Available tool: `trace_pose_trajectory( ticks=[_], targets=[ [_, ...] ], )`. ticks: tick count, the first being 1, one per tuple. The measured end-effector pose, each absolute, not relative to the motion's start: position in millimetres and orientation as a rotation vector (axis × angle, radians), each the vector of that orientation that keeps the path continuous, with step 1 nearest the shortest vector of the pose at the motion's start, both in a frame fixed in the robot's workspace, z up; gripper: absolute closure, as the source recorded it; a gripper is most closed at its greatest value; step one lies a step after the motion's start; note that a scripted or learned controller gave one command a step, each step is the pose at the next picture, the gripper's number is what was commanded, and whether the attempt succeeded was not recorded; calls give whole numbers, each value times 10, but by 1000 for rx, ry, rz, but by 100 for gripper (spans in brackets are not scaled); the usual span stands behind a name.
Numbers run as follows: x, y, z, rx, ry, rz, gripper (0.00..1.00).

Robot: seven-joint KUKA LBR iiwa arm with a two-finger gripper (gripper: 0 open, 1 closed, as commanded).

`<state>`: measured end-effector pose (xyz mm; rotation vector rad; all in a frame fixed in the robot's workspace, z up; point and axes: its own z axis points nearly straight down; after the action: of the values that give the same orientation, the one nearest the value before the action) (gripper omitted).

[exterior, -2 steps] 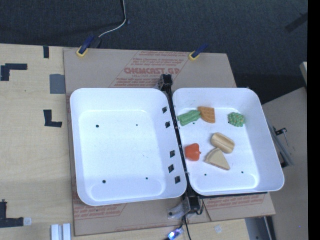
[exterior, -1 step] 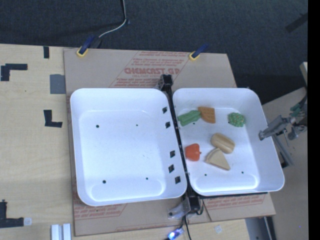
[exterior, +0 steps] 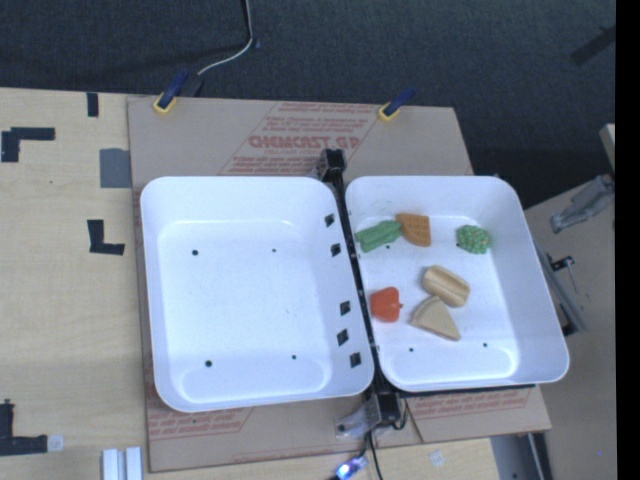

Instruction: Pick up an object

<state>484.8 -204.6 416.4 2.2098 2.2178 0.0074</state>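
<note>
Nearest the viewer, a tan wedge (exterior: 436, 319) with flat faces lies in the right bin (exterior: 500, 368), tip toward the red piece (exterior: 386, 304), a small rounded lump just left of it. Above the wedge sits a smooth tan bread roll (exterior: 446, 285), long axis running slantwise. Farther back: an elongated green piece (exterior: 379, 235) touching an orange wedge (exterior: 414, 229), and a knobbly green floret (exterior: 473, 239). Left bin (exterior: 180, 368): smooth white plastic. Gripper state cannot be told.
</note>
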Motion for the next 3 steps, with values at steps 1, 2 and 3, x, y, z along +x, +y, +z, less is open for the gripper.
trace_pose_trajectory(
  ticks=[1,2,3],
  targets=[
    [4843,-1853,5431,2207,2216,10,0],
    [4830,-2251,4372,2230,2224,-9,0],
    [4841,-2240,5407,2211,2215,6,0]
  ],
)
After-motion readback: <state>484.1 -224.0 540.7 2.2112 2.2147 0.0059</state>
